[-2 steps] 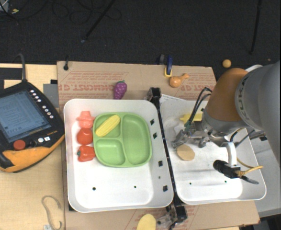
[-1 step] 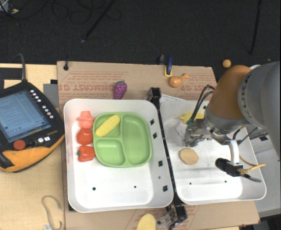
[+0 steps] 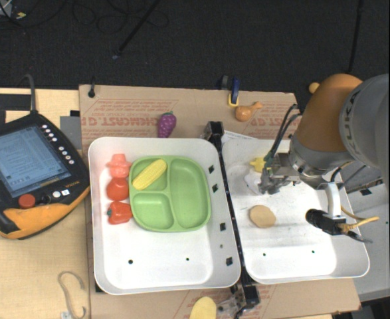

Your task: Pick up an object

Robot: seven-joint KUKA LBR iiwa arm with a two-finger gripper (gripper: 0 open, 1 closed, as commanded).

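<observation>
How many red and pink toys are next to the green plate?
3, in the left bin along the green plate's left edge: a pink toy at the top, a red one in the middle, another red one lowest.

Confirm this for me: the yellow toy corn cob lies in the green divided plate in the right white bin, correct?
Not quite. The yellow toy corn cob does lie in the green divided plate, but that plate sits in the left white bin, not the right one. The camera view shows the right white bin holding a tan oval object instead.
</observation>
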